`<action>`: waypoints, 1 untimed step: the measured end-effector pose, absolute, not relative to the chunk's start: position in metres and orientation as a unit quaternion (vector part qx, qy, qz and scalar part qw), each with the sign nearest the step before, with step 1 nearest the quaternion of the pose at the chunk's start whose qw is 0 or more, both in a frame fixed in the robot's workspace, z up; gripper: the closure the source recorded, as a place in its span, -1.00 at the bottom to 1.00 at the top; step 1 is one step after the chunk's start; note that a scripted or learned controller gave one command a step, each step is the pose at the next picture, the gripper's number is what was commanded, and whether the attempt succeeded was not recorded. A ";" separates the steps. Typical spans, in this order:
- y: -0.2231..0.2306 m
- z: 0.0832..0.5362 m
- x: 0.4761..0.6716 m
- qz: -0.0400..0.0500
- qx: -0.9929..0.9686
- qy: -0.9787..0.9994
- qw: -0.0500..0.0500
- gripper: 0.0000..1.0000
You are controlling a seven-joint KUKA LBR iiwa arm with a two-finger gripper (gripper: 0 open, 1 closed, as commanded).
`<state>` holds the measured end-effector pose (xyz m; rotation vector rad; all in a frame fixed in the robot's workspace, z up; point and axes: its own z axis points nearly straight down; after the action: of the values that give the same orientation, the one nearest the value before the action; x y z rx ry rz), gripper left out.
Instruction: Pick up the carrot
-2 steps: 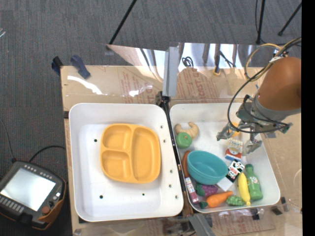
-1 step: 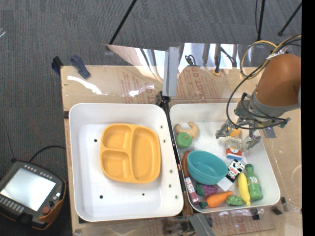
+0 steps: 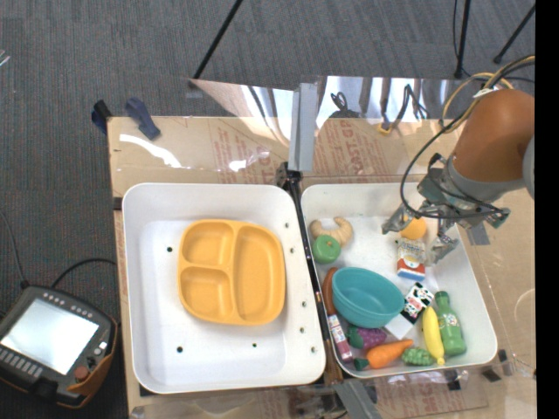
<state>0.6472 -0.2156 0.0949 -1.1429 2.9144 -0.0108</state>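
Orange-banded grey arm [image 3: 493, 138] enters from the right of the frame and hangs over the upper part of the right shallow white bin [image 3: 483, 308]. Its two-finger gripper [image 3: 421, 230] points down over a small orange-and-white block [image 3: 412, 238]; whether the fingers are spread or pressed together cannot be told. Orange plastic carrot [image 3: 389, 353] lies at the lower edge of this bin, below the teal round bowl [image 3: 367, 295] and beside a yellow toy banana [image 3: 431, 333] and green bottle [image 3: 451, 325]. Left white bin [image 3: 148, 225] holds a yellow three-compartment tray [image 3: 232, 271]. Both bins sit on a brown bench [image 3: 205, 142] over grey carpet [image 3: 87, 42].
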 end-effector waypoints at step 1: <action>-0.216 0.095 0.647 -0.003 -0.365 0.931 0.006 -1.00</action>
<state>0.6472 -0.2158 0.0950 -1.1423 2.9143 -0.0100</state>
